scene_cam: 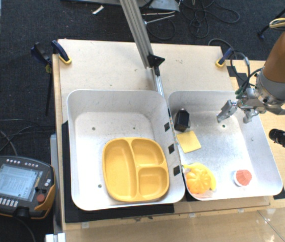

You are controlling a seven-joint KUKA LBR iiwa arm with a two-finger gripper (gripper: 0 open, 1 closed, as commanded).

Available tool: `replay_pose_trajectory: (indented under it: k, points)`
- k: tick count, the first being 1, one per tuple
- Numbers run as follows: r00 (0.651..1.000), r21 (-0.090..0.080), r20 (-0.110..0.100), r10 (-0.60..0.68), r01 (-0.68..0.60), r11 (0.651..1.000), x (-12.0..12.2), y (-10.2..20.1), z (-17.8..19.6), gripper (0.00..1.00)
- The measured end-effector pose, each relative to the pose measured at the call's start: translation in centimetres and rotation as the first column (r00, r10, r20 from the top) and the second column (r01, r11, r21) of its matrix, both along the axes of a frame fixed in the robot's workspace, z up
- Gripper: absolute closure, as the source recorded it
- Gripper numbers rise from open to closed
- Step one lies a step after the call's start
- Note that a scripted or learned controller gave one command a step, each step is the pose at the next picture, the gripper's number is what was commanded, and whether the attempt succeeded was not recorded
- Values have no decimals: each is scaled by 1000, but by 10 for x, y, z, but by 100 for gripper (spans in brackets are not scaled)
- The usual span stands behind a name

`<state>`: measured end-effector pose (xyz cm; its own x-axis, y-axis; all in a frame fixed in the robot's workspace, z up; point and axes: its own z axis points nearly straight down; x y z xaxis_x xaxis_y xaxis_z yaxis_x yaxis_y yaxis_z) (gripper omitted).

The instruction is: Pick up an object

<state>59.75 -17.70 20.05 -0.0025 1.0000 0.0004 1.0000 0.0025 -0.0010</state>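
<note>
Over the right bin's (pixel 263 150) far right corner hangs the tool (pixel 239 112), its prongs apart and gripping nothing. Candidates lie loose nearer the desk's front edge: yellow card (pixel 189 141), black block (pixel 182 119), red disc (pixel 243 177).

Yellow divided tray (pixel 135 175) looked smooth, semi-gloss plastic. Both white bins (pixel 82 115) were matt plastic, finely speckled. Worktop (pixel 107 67) looked like pale, matt wood board. Floor (pixel 11 34) at 12 o'clock was rough dark carpet.
</note>
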Motion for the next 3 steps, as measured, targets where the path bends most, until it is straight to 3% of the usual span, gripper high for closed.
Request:
replay_pose_trajectory:
  k: [1,3]
  points:
    - [1000,0,1,0,0,1000,0,0,0,0]
    - [1000,-1,-1,-2,2,1000,-3,-9,-108,0]
